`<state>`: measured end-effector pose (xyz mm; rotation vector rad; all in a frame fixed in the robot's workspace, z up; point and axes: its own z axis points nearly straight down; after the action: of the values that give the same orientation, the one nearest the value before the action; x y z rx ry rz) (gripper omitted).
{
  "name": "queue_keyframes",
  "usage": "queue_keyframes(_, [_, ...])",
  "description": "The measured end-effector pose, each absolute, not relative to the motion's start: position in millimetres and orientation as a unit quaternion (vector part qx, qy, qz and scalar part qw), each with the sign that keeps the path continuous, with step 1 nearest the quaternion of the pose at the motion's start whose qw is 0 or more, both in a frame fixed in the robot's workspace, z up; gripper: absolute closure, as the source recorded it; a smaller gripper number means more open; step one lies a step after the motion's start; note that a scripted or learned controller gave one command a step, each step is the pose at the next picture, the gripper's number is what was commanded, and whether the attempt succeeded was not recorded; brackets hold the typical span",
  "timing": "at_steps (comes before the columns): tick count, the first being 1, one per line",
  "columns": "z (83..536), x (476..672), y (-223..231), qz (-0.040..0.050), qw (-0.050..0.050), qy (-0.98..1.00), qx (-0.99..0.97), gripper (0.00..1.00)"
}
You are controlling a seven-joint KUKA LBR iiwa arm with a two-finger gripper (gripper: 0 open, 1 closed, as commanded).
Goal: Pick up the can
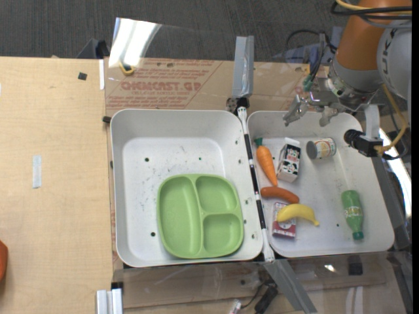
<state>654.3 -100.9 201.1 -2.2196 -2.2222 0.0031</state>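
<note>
The can [321,149] lies on its side just below the gripper [311,112], whose fingers stand spread and empty

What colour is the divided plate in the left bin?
Light green divided plate, seen clearly in the camera view.

Can [321,149] is showing dull metal; bottle [352,212] is looking like glossy green plastic. Green tray [200,216] is reading as smooth matt plastic. Left bin [170,150] is showing scuffed white plastic; bench [52,162] is looking like matt wood.
</note>
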Motion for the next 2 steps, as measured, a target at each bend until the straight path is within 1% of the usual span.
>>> queue_keyframes(1, [120.3,639.5,-156.1,-0.0079,-0.014,-0.698,-0.716,0.0])
queue_keyframes(2, [92.9,645.2,-204.3,-0.0004,-0.002,-0.698,-0.716,0.0])
